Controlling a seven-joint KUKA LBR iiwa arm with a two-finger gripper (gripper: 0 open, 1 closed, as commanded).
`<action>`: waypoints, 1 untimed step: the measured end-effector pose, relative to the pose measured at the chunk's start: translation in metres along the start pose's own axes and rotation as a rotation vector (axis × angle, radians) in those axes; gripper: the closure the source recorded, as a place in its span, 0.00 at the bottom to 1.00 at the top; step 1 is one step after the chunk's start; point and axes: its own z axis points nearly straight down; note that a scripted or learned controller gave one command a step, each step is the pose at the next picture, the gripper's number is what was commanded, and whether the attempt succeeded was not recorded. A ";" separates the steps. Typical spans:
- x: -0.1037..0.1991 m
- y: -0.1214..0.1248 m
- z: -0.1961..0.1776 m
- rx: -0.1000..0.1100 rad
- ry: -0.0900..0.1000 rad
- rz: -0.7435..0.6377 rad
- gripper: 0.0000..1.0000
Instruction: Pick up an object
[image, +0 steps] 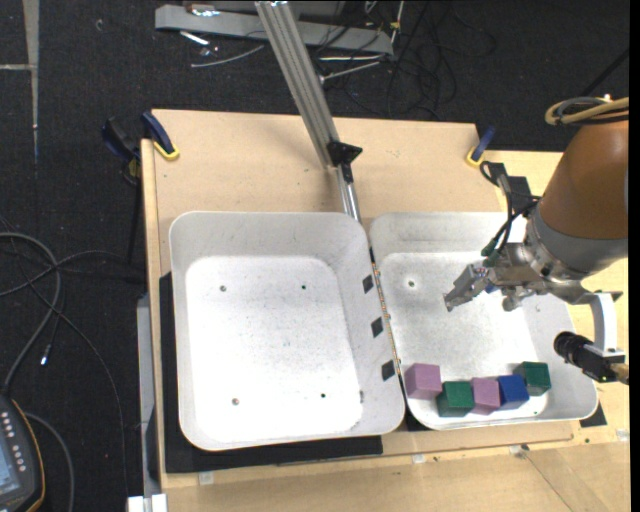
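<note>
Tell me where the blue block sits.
The blue block lies along the right bin's near edge, between a purple block and a green block.

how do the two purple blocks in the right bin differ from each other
Position: the left purple block sits at the left end of the row, while the right purple block sits mid-row between the green block and the blue block.
Contact: the left one has open bin floor on its left; the right one is flanked on both sides.
Shared: both are pale purple cubes of similar size, lying near the front wall of the right bin.

Grey arm (575, 245), orange band (592, 170), dark cables, possibly metallic grey hand (470, 288)
</note>
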 end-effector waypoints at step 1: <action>-0.100 0.029 0.044 0.001 -0.005 0.007 0.00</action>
